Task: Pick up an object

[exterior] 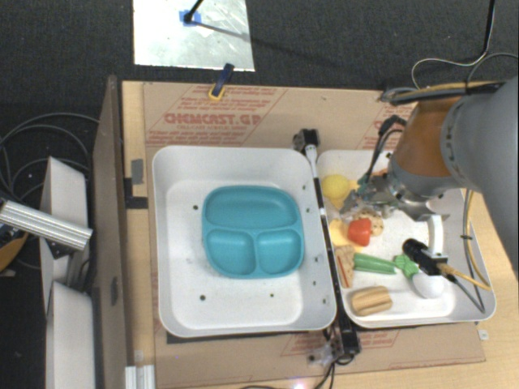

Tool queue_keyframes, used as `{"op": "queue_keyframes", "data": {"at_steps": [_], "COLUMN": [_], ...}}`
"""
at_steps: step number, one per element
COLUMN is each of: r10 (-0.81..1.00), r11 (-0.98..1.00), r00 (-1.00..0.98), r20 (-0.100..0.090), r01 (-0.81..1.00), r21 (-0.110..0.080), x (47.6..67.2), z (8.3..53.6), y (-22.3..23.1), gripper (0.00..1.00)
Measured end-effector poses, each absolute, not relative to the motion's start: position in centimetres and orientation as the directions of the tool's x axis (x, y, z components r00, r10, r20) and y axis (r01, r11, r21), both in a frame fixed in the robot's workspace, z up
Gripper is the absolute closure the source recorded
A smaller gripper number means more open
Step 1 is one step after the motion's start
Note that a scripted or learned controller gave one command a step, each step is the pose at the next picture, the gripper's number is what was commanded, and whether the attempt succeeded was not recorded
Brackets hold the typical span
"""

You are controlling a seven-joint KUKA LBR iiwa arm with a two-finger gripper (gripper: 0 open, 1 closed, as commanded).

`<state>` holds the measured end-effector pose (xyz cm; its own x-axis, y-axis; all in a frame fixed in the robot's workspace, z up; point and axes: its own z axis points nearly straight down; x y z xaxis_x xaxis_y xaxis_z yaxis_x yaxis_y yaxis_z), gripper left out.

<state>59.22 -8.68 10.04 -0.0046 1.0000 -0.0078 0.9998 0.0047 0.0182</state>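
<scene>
Reaching into the right bin (474, 310) from 3 o'clock, the gripper (366, 199) sits low over the toy food cluster, between the yellow lemon (336, 188) at its 10 o'clock and the red pepper (360, 232) at its 6 o'clock; jaw state: cannot tell, wrist blocks it. Candidates all lie loose in that bin: green piece (375, 263), bread roll (371, 300) at 6 o'clock, white spoon (430, 284) at 4 o'clock. Left bin (174, 314) carries just the blue divided plate (251, 231), probably the drop side.
</scene>
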Motion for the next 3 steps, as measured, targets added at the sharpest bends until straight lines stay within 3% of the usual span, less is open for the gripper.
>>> {"op": "queue_keyframes", "data": {"at_steps": [1, 2, 3], "r10": [1.0, 1.0, 1.0], "r11": [-0.002, 0.012, 0.0], "r00": [0.002, -0.012, 0.0], "r20": [0.0, 0.001, 0.002], "r01": [1.0, 1.0, 1.0], "r21": [0.007, -0.009, -0.003], "x": [55.4, 65.0, 58.1], "z": [8.6, 8.5, 9.9], "y": [-9.3, -10.5, -8.5], "gripper": [0.0, 0.0, 0.0]}}
